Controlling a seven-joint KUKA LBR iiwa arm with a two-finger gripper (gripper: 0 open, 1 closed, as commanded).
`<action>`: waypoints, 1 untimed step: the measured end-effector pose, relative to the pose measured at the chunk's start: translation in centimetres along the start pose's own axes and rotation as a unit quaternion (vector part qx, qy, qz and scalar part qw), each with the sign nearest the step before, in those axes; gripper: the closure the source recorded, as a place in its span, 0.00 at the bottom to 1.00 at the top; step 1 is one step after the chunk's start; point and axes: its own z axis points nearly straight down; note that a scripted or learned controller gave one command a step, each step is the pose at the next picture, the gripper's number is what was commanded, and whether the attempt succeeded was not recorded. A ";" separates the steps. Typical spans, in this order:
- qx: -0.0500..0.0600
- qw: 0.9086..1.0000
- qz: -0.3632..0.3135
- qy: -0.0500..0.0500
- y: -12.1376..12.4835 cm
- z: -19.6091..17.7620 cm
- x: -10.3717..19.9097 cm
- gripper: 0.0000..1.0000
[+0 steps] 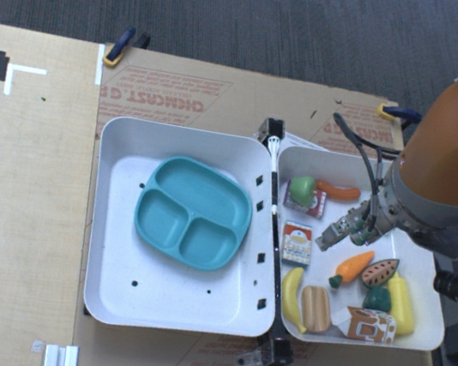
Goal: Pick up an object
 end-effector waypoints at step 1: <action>0.000 0.995 -0.100 0.000 0.8 1.3 1.2 1.00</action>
